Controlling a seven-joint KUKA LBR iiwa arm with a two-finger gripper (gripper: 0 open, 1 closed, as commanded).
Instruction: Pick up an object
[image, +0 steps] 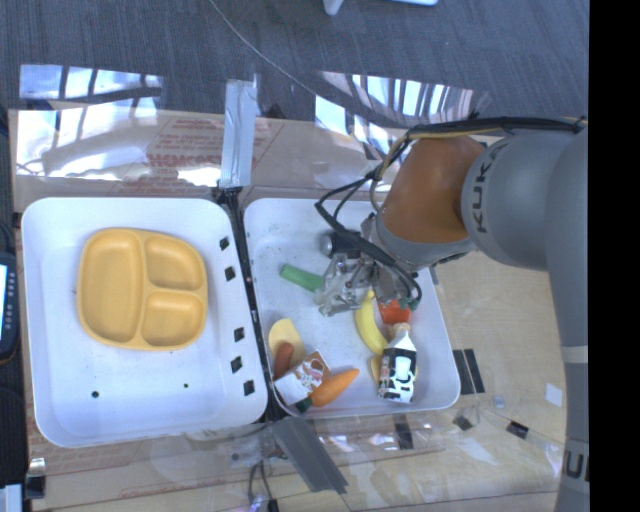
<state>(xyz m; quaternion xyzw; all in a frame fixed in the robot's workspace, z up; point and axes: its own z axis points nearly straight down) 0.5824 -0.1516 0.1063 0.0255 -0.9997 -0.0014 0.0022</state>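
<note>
The small green plastic piece (298, 275) lies in the right shallow white bin (290, 225), just left of my metal two-finger gripper (338, 295) (whether open or closed, I cannot tell); a yellow banana (368, 328) sits beside it; the yellow divided plastic tray (142, 288) rests in the left white bin (50, 400).

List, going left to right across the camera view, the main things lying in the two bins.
Yellow divided plate → green piece → end effector → banana → black-and-white carton.
</note>
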